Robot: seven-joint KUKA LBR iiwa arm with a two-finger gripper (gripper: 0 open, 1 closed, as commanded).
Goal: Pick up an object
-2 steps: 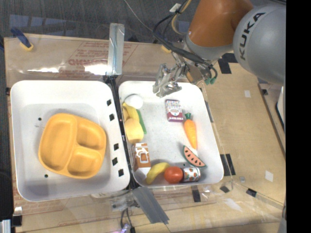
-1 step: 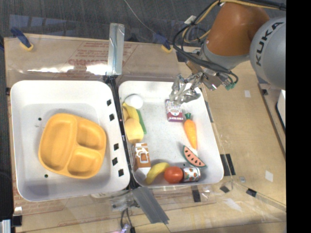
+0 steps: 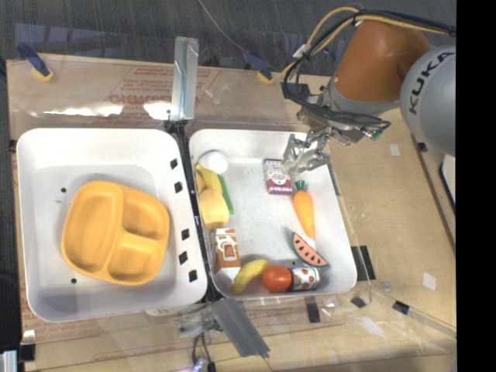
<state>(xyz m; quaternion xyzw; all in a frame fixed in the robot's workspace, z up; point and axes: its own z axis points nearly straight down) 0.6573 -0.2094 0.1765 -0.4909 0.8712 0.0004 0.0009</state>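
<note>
Both white bins (image 3: 35, 231) look like smooth plastic, slight sheen. Yellow divided tray (image 3: 116, 231) is matt plastic. Carrot (image 3: 304, 211), tomato (image 3: 276, 279) and banana (image 3: 248, 273) are glossy toy plastic. Small carton (image 3: 275, 177) looks like printed card. Bench (image 3: 387, 208) is matt wood-look board under clear shiny film. Gripper (image 3: 302, 160) is bare metal, arm shell glossy orange.

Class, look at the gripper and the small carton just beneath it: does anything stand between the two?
Nothing visible does. The gripper hangs at the right bin's far edge, right beside the carton; the carrot lies nearer the camera, off that path.
</note>
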